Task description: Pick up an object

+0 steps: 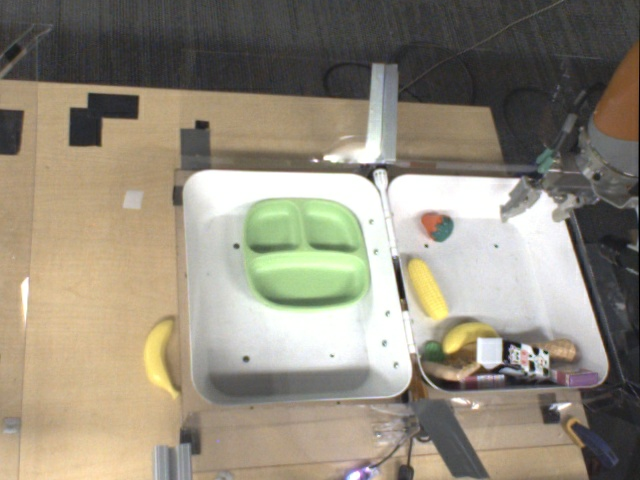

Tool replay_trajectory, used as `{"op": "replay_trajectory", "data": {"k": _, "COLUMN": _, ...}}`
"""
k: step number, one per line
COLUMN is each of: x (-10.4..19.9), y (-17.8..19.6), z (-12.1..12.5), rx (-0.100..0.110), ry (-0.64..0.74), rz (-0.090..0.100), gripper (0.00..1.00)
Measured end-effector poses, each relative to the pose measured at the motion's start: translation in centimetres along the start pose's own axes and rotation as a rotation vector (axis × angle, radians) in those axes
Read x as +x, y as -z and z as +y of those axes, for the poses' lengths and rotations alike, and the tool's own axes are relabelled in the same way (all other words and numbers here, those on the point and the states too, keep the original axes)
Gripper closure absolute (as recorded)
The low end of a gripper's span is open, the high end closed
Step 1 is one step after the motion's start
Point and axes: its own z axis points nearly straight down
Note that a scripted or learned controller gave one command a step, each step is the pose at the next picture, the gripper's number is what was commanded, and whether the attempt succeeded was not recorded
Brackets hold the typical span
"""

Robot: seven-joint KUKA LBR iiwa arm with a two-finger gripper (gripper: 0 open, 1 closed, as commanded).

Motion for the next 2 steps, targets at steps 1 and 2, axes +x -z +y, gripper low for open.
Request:
{"op": "replay_trajectory", "data": {"k": 1, "x": 4.8, "y": -11.2, "z": 2.1, "rx": -0.001, "ry": 0.485, "rz": 0.0, "gripper": 0.0}}
{"op": "replay_trajectory", "data": {"k": 2, "x": 8.1, "y": -12.4, "z": 5.1, "rx": 0.008, "ry": 0.49, "rz": -0.006, "gripper": 0.0}}
